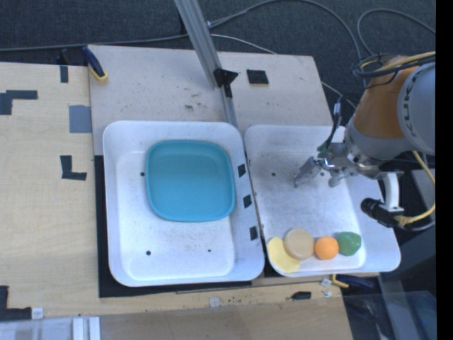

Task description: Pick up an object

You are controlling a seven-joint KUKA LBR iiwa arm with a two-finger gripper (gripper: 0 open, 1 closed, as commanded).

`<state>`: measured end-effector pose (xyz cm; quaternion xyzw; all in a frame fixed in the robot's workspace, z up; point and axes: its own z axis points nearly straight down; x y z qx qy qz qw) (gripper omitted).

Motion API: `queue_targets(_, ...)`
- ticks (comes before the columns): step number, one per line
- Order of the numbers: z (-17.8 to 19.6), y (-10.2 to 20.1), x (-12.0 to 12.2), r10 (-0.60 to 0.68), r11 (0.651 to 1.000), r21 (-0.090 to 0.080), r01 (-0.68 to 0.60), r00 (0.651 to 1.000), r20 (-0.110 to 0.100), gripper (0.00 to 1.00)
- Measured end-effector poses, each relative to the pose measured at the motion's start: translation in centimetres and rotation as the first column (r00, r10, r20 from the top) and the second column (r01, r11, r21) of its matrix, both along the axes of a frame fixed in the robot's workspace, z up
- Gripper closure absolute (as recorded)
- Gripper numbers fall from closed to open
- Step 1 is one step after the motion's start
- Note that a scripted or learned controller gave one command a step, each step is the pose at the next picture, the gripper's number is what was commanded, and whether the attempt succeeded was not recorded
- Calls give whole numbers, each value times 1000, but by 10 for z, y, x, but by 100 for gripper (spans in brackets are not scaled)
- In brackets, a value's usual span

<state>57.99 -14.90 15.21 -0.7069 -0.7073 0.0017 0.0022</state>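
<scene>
Your pickable items sit in a tight row along the near edge of the right bin (368,257). At the left end you've got a yellow piece (278,257) lying flat at the bin's near-left corner, with a tan disc (299,244) resting partly on top of it. Just beside the disc is an orange ball (325,248), and touching that on the right is a green lump (348,242). All four rest on the bin floor, nothing lifted.

Now look up the bin: your tool (320,174) hangs over the middle of the right bin, well apart from that row. You can see the two fingers spread, one pointing down-left and one nearer the wrist, with nothing between them. The tool is open and carrying nothing.

Behind it, the grey arm (425,112) with its orange band (379,112) comes in from the right.

Over in the left bin (113,190) you have a blue plate (190,180) lying flat in the middle. Both bins sit side by side on the surface (42,190).
</scene>
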Motion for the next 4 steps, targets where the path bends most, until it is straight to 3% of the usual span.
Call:
queue_targets(1,-42,2,-2,0,1000,0,0,1000,2,0)
queue_targets(2,-31,2,-1,1,1000,0,-1,1000,5,100)
queue_targets(4,64,3,15,0,1000,-1,0,1000,10,100)
